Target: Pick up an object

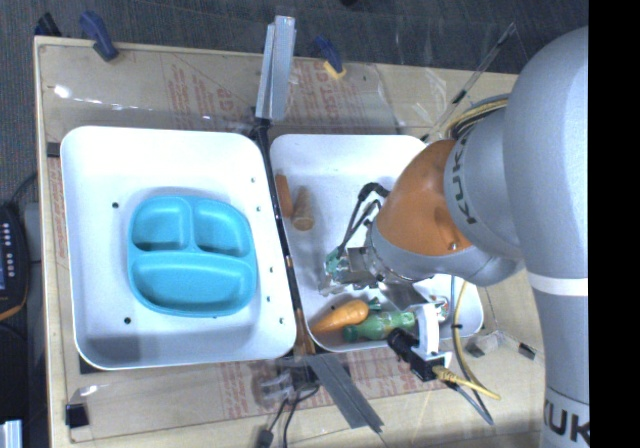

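On the surface (150, 96) I see two shallow white bins side by side; the left bin (90, 166) carries a light blue divided tray (190, 254) lying flat near its middle, with two small compartments toward the far side and one long compartment toward the near side; the right bin (330, 156) lies just beside it, their inner rims touching or nearly so along the centre line.

Over the right bin my arm (500, 196) reaches in from the right, its orange band (425, 211) sitting above the middle of that bin; the pincer (345, 266) hangs low over the bin's near half, mostly hidden under the wrist and cabling, and I cannot tell how it is set, nor whether anything sits in it.

Along the right bin's near edge lies an orange carrot (340, 315), pointing toward the left rim; just beside it, on its right, is a green object (382, 324), bottle-like in shape, lying on its side and touching or almost touching the carrot; both rest just below the pincer. Toward the bin's far left side lie two small brown pieces: a thin reddish-brown stick (284, 196) along the left wall, and a stubby tan cylinder (302, 210) just beside it.

At the far edge of the surface I note a grey bar (275, 66) standing between the bins, with blue clamps (98, 36) gripping that edge.
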Action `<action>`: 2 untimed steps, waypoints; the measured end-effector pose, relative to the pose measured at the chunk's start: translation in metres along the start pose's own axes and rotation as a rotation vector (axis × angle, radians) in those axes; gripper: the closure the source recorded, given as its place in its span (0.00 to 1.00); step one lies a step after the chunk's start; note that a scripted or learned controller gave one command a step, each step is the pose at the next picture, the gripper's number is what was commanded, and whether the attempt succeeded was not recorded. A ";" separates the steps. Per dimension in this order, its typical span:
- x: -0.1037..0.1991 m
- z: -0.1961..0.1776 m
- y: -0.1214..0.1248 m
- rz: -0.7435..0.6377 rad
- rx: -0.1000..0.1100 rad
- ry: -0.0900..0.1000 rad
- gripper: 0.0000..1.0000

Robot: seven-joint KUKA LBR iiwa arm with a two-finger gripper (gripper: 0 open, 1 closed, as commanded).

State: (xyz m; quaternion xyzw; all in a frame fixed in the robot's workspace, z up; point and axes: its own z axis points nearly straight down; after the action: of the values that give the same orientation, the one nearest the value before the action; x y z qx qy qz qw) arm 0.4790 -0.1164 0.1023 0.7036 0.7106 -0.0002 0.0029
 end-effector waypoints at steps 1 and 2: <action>0.000 0.000 0.000 -0.001 0.000 0.000 0.00; 0.000 -0.010 0.001 -0.004 -0.001 0.000 1.00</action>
State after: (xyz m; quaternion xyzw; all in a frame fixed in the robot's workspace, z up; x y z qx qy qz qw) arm 0.4803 -0.1164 0.1118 0.7023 0.7119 0.0000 0.0032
